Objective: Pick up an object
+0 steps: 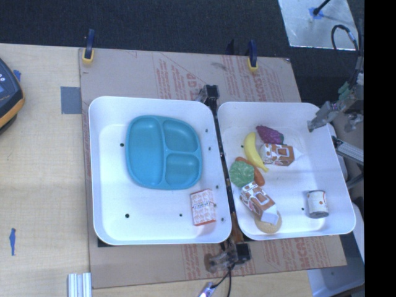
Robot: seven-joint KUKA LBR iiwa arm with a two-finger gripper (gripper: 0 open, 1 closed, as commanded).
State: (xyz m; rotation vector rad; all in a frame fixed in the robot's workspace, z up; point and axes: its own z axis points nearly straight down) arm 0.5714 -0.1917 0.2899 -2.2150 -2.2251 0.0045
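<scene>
The right bin (334,166) holds a yellow banana (251,150), a purple item (270,133), a small brown-and-white carton (279,155), a green leafy item (242,172), a second carton (256,199) lying on a tan round piece (270,224), and a small silver can (316,203). In the left bin (105,184) lie a blue divided plate (163,151) and a red-and-white packet (203,206). My gripper (323,116) hangs at the right bin's far right corner, above its rim, well apart from every object, with nothing seen in it.
A yellow-and-black device (8,98) sits at the bench's left edge. Blue clamps (89,45) (252,53) pin the cardboard sheet at the back. A black clip (211,93) sits between the bins at the rear.
</scene>
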